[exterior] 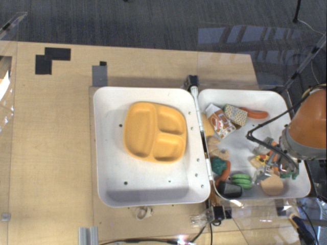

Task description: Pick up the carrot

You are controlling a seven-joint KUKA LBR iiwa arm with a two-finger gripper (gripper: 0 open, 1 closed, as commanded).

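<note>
We see the arm [309, 124] cut off at the right edge, its gripper [271, 162] low over the right bin [286, 103] amid wires and small toys; we cannot tell how it stands. The carrot [223, 171] seems to be the orange piece near the bin's front left, half buried beside a green toy [241, 179]. The left bin [102, 137] holds a yellow divided tray [154, 131].
</note>
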